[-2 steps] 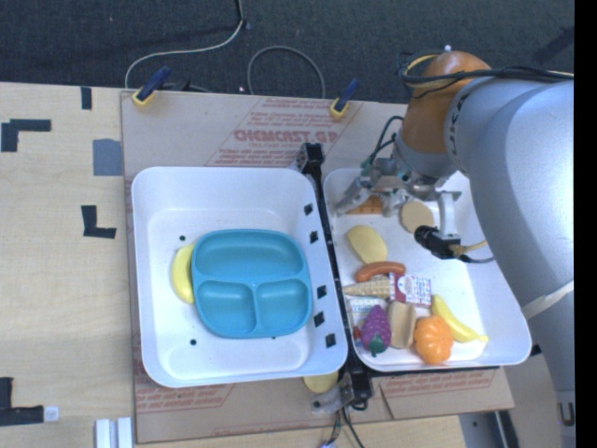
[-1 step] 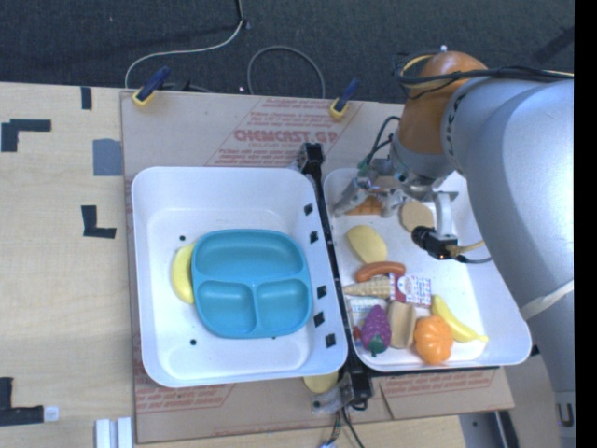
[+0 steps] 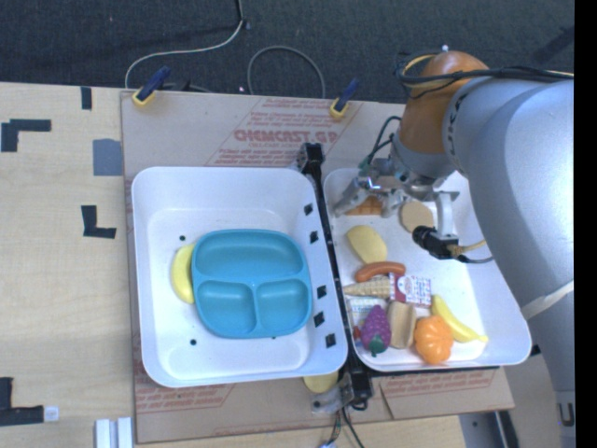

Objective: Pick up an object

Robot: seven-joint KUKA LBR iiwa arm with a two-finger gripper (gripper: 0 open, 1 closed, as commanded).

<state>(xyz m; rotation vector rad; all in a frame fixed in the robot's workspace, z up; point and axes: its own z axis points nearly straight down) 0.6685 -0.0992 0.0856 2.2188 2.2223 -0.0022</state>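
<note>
My gripper [image 3: 367, 194] hangs low over the far left corner of the right bin [image 3: 494, 292], close to the divider between the bins. Directly beneath it lies a small orange-brown food piece [image 3: 367, 209], partly covered by the gripper; whether they touch I cannot tell. A pale round item [image 3: 416, 216] sits just to its right. Nearer along the bin lie a yellow potato-shaped piece [image 3: 367, 244], a sausage [image 3: 381, 271], a corn cob [image 3: 367, 289], a red-and-white packet [image 3: 416, 289], purple grapes [image 3: 375, 325], an orange [image 3: 433, 340] and a banana [image 3: 454, 317].
The left bin [image 3: 154, 203] holds a blue divided plate [image 3: 252, 281] with a yellow item [image 3: 181, 273] tucked under its left edge. The arm's grey body [image 3: 522, 175] covers the right bin's far right side. A cable [image 3: 280, 59] loops behind the bins.
</note>
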